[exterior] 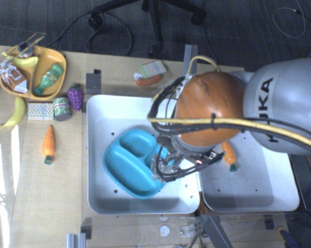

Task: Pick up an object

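The arm (pixel 217 108) hangs over a blue dish (pixel 131 161) in the left bin (pixel 96 144).

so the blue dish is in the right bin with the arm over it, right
Not quite: the blue dish lies in the left bin, not the right one. The camera view shows this, with the arm over the dish's right edge.

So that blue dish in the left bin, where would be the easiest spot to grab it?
Probably its raised rim. The blue dish is wide and shallow, too broad to span, so pinching one wall from above looks best. The left edge seems freest: the tool and cables crowd the right edge, while the bin floor lies bare to the left.
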Robot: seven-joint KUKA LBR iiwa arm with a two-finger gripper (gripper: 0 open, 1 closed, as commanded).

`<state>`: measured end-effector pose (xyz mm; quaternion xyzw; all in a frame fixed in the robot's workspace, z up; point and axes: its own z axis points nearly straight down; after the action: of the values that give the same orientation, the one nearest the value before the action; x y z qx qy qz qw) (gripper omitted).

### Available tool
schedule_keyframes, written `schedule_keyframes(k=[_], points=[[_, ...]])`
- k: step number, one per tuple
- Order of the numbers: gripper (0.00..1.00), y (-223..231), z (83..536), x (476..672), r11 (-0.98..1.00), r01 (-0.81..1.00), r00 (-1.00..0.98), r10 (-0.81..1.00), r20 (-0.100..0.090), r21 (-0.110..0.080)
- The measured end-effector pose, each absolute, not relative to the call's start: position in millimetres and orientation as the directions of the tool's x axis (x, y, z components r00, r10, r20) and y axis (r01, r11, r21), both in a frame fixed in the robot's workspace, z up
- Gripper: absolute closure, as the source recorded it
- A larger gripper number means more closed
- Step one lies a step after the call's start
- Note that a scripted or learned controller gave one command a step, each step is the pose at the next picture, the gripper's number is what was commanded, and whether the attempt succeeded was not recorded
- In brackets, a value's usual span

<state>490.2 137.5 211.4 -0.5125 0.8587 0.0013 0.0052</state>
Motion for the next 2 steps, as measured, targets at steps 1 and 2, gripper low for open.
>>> schedule_keyframes(k=[1, 2], points=[[1.0, 140, 222, 491.5, 0.474, -0.881, -0.474, -0.881, -0.016, -0.005], [1.0, 201, 230, 490.7, 0.253, -0.967, -0.253, -0.967, -0.006, -0.003]])
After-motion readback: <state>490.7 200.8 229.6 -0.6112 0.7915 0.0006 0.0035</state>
